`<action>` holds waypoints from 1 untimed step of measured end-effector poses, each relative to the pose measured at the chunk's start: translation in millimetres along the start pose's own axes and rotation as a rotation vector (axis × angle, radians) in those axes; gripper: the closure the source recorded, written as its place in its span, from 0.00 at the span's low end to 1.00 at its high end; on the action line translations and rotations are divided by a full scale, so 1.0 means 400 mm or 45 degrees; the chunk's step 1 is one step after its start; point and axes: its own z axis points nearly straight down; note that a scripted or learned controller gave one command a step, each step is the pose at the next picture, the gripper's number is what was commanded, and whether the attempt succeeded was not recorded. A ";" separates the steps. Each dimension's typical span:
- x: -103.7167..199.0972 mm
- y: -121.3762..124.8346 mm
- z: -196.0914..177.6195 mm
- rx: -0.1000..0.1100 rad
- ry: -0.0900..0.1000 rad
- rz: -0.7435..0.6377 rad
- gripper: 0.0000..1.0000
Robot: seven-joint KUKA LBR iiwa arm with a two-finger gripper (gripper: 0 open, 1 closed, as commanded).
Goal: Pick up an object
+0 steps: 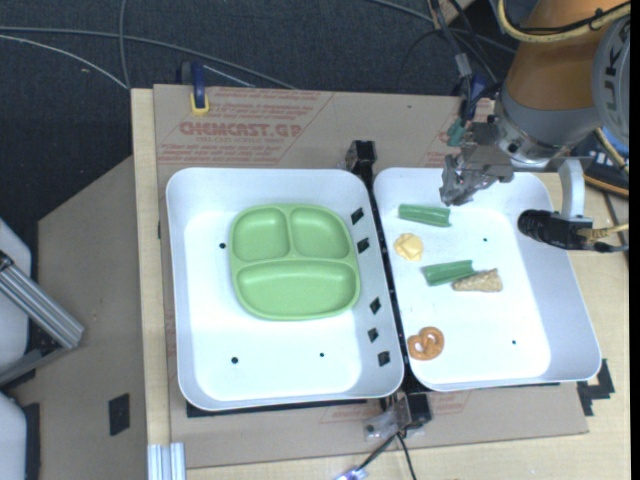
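Gripper (458,194) hanging over far end of right bin (560,368); finger state: cannot tell

Green stick (424,215) lying just below-left of gripper; yellow piece (407,246), second green stick (446,271), tan chunk (477,282), pretzel (426,344) sitting nearer; green divided plate (295,262) resting in left bin (200,368).

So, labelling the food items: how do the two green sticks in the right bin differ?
The upper green stick lies just below the gripper; the lower green stick touches the beige piece. The upper one slopes down to the right, the lower up to the right. Both are similar green bars.
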 end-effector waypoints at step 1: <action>0.129 -0.031 0.049 0.000 0.000 -0.001 1.00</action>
